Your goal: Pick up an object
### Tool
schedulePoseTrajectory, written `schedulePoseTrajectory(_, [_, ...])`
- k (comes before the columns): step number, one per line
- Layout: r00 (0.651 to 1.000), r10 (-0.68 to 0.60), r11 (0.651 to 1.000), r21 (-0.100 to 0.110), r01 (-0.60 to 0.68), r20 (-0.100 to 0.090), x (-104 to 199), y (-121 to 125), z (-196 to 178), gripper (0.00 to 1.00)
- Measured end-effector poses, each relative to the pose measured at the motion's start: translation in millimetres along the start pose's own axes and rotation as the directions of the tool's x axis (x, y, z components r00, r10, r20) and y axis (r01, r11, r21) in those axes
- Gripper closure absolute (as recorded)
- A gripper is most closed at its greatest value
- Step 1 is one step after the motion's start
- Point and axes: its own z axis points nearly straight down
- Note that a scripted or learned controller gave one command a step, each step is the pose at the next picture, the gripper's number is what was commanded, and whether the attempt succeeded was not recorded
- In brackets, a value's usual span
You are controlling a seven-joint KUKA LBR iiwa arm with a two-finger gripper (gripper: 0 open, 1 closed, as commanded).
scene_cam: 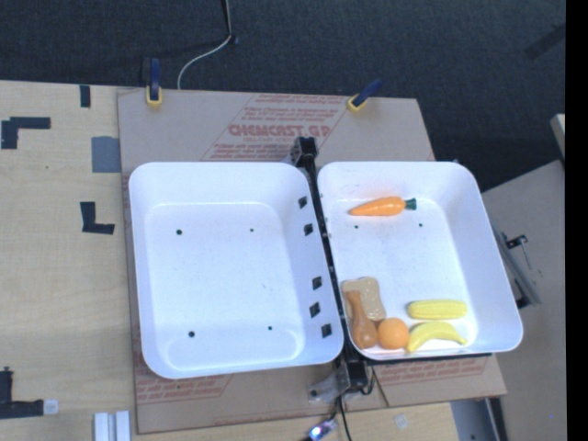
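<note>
In the right bin [478,237], an orange carrot [378,208] with a green tip lies near the far side. Along the near edge sit a tan bread-like piece [365,298], a brown item [362,327] beside it, a round orange [393,334], a yellow corn cob [436,310] and a yellow banana [435,336]. These near-edge items crowd together, with the orange touching the brown item and the banana.
The left bin [220,274] stands beside the right one, joined along a black clipped seam [317,246]. Both rest on a cardboard sheet [276,127] held by two clamps at the far edge. A white cable [207,53] runs off at the back.
</note>
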Motion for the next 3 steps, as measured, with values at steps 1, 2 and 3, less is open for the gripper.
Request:
schedulePoseTrajectory(1, [1.000, 0.000, 1.000, -0.021, 0.000, -0.002, 1, 2, -10, 1.00])
schedulePoseTrajectory(2, [1.000, -0.001, 0.999, -0.045, 0.001, -0.005, 2, 5, -19, 1.00])
schedulePoseTrajectory(3, [1.000, -0.003, 0.997, -0.071, 0.003, -0.008, 3, 7, -29, 1.00])
